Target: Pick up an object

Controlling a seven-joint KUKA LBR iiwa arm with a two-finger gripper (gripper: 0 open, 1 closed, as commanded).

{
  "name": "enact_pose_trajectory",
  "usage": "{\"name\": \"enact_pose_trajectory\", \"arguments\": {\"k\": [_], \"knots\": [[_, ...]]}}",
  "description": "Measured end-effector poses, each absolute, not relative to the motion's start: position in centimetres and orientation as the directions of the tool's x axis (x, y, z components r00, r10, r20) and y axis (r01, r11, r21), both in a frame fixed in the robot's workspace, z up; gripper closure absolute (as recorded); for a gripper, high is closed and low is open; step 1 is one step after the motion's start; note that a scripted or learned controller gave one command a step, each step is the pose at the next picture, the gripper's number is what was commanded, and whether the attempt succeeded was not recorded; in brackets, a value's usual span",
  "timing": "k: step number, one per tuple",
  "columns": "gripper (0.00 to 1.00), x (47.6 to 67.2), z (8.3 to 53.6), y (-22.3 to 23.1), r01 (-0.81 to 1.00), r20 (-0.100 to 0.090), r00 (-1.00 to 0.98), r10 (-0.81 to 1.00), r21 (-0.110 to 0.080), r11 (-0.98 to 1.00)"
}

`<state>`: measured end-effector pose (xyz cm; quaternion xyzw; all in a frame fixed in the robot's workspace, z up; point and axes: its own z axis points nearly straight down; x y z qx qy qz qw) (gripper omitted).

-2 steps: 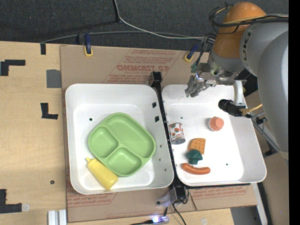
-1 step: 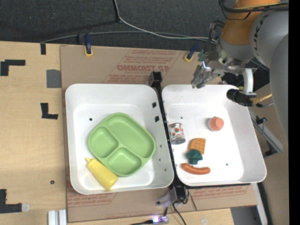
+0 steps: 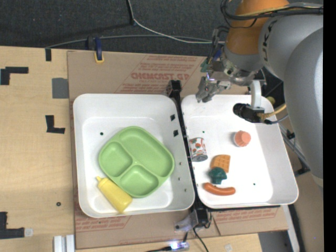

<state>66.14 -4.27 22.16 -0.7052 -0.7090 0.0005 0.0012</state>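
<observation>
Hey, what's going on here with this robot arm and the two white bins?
A grey and orange robot arm reaches in over the right bin, its gripper hanging above the bin's far left corner with nothing between its fingers. Below it lie a small can, a pink round piece, a waffle, a green toy and a sausage. The left bin holds a green divided plate and a yellow bottle. Nothing is picked up yet.
</observation>
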Motion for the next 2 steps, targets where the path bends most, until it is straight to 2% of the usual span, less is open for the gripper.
{"name": "enact_pose_trajectory", "arguments": {"k": [2], "knots": [[1.0,66.4,23.9,6.9,1.0,0.001,-0.007,1.0,0.0,0.007]]}}
